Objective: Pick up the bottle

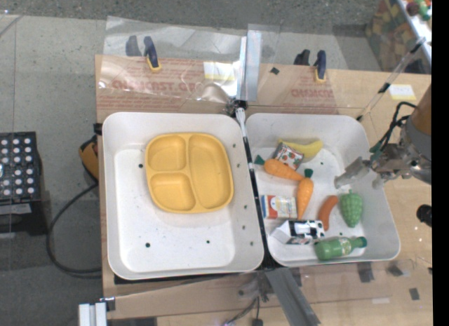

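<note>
The bottle (337, 247) is green with a pale cap end and lies on its side along the front wall of the right bin (379, 237). My gripper (353, 172) hangs over the right side of that bin, above and behind the bottle and well apart from it. It sits just above a green bumpy toy fruit (351, 207). Nothing shows in the gripper.
Around the bottle lie a black-and-white carton (300, 230), an orange-red pepper (327, 211), two carrots (304, 195), a small box (280, 207), a snack packet (286, 155) and a banana (309, 149). The left bin (126, 233) holds a yellow divided plate (189, 172).
</note>
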### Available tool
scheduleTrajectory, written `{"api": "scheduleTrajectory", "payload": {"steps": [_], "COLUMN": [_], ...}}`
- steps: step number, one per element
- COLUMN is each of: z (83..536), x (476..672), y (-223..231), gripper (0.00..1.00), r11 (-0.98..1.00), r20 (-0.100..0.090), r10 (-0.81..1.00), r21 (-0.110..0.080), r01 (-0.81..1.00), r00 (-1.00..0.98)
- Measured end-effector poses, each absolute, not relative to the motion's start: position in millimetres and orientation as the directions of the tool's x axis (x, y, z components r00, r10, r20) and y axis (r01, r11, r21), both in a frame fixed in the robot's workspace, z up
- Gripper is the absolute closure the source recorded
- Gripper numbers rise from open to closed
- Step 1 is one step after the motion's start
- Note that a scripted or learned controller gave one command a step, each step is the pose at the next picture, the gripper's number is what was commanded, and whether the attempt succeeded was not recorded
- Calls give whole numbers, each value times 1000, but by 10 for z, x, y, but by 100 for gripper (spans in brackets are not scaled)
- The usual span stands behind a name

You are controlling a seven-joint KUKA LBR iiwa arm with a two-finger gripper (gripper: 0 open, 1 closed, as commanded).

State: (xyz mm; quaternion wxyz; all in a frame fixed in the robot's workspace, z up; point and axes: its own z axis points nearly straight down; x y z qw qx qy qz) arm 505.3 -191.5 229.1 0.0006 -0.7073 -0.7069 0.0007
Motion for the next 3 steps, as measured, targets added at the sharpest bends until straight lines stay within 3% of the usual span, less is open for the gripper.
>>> {"api": "scheduleTrajectory", "payload": {"steps": [1, 2, 3], "z": [1119, 1212, 1212], "x": [4854, 4847, 4846], "y": [-2070, -2073, -2073], "gripper": [0, 100, 0], "r11": [-292, -294, -294], "r20": [-2, 0, 0], "r10": [956, 956, 956], "r21": [-4, -8, -8], "r01": [956, 956, 956], "r00": [292, 294, 294]}}
